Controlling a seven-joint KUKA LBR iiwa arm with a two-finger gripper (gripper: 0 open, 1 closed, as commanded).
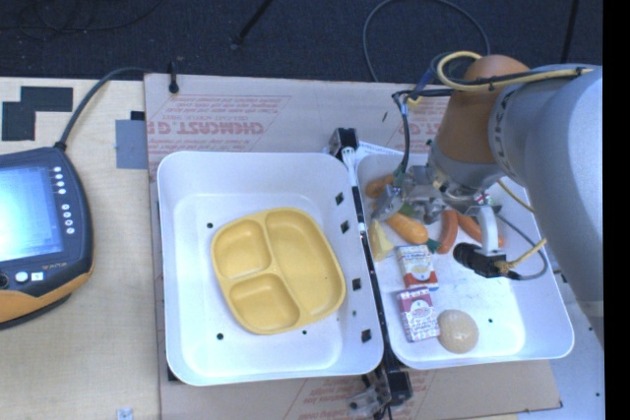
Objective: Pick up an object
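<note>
The gripper (425, 204) is hovering over an orange carrot (408, 229) lying from ten toward four o'clock; its grasp cannot be told.

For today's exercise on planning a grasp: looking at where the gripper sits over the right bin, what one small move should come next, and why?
Probably a short, straight descent. The gripper hovers in the right bin over a cluster of orange carrot-like pieces, with nothing visibly held. The two small cartons and the round beige item lie further off, so the orange pieces look like the nearest target.
</note>
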